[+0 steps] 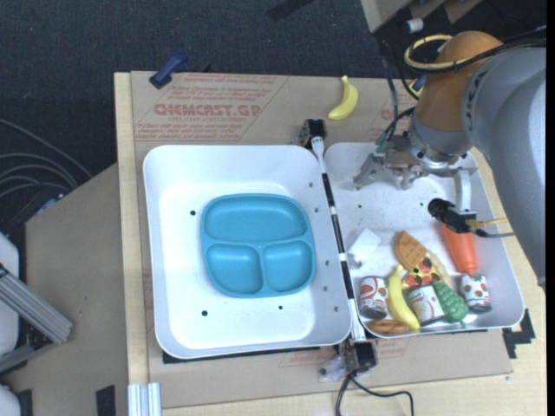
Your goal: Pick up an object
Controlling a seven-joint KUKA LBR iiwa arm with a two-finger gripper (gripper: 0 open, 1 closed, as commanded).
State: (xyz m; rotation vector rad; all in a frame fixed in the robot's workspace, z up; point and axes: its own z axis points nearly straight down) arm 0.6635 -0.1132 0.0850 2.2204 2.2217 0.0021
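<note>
End effector (401, 168) above cluttered toys (425, 289)

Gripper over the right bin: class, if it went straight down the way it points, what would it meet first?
Most likely the bare white floor of the right bin. The gripper hangs over its upper end, apart from the carrot and the toy pile nearer the camera. Depth is hard to judge from this slant.

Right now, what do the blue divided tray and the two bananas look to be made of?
The blue divided tray looks like moulded plastic with a matte finish: one even colour, rounded compartment edges. The banana on the bench and the banana in the right bin look like plastic toy food, uniformly bright yellow and smooth, though real fruit can't be excluded.
</note>
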